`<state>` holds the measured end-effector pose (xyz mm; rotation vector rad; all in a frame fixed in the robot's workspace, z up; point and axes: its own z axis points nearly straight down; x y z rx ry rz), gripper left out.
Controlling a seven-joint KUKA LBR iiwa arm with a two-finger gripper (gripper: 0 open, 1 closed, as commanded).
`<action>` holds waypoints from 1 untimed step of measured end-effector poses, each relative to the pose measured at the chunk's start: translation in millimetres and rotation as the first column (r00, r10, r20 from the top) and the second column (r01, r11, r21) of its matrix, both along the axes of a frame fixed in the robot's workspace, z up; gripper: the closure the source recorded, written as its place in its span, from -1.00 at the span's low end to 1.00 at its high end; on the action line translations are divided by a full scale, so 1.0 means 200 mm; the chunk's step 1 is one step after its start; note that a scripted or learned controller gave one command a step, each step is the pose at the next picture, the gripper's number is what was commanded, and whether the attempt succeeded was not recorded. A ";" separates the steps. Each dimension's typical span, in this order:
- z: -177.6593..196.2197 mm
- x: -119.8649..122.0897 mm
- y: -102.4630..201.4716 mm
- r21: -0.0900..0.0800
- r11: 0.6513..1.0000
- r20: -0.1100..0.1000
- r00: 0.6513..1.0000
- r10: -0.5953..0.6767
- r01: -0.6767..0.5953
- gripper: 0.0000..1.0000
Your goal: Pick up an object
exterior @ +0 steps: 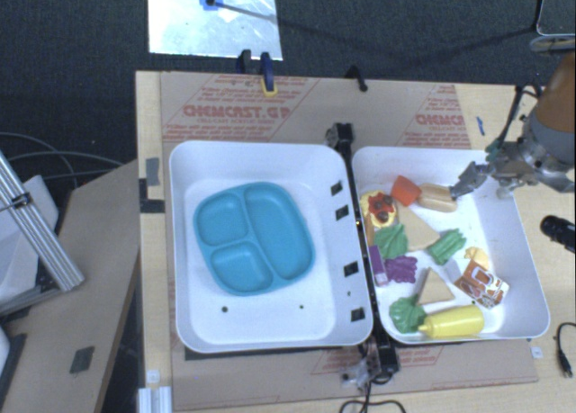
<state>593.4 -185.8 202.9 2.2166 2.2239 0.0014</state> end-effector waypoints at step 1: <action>-0.61 -0.29 0.03 0.003 1.000 -0.005 1.000 -0.004 0.004 -1.00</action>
